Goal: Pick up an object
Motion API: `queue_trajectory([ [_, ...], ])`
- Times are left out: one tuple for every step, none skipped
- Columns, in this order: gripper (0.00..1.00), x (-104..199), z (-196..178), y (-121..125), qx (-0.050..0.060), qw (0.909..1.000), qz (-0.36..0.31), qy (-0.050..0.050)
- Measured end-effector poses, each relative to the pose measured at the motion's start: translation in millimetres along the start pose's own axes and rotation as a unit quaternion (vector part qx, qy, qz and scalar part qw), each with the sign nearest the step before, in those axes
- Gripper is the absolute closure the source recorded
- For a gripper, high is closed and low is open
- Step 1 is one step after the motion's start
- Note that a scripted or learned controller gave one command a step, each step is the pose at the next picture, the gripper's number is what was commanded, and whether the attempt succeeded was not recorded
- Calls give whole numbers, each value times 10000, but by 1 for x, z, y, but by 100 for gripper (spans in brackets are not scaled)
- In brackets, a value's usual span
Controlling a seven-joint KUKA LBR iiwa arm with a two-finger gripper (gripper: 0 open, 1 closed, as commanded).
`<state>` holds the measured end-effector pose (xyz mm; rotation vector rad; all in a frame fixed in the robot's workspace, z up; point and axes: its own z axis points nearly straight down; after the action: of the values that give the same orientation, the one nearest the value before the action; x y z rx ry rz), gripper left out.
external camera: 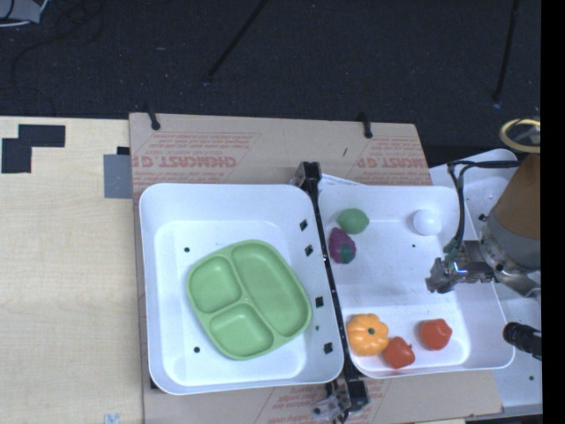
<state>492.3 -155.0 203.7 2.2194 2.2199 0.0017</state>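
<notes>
Eggplant (342, 246) upright (slightly tilted), green oval (353, 221) adjacent

Even overhead light, white bins (159, 237) bright and slightly washed out, dark background, soft low-resolution focus

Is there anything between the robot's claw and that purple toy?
No. In the camera view, bare white floor of the right bin runs from the gripper to the purple toy. The green ball sits just above that stretch.

Pale wooden bench (62, 281), dark floor (265, 42)
</notes>
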Motion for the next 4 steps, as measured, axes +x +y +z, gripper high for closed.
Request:
queue_trajectory([
  [100, -1, -37, 1, 3, 10000, -4, 2],
  [100, 46, -38, 3, 26, 10000, -20, 20],
  [100, 99, -40, 23, 24, 10000, -19, 9],
  [100, 149, -25, 32, 40, 10000, -18, 15],
])
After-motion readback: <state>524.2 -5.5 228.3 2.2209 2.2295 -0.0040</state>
